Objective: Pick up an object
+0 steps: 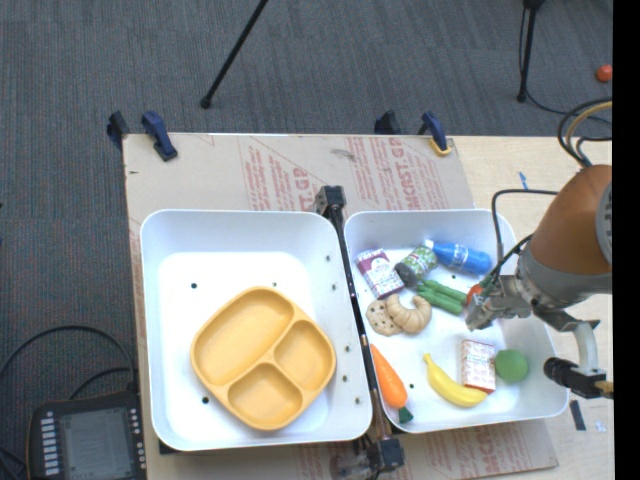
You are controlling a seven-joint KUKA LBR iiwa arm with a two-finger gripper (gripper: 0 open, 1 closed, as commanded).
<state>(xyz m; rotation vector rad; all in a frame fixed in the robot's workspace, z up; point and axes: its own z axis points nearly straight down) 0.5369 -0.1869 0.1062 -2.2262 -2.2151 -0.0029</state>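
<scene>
The right bin (452, 220) holds several small items: a blue bottle (461, 257), a dark green bottle (415, 265), a purple packet (379, 272), green beans (440, 296), a croissant (410, 311), a cookie (379, 316), a carrot (389, 375), a banana (451, 384), a red-and-white carton (478, 364) and a green ball (511, 366). My gripper (480, 308) hangs low over the bin's right half, just right of the green beans and above the carton. Nothing shows between its fingers.
The left bin (170, 238) holds a yellow divided plate (263, 358). Clamps (158, 134) grip the board's far edge. A tripod leg (237, 43) and cables lie on the carpet beyond. A control pendant (83, 438) sits at the lower left.
</scene>
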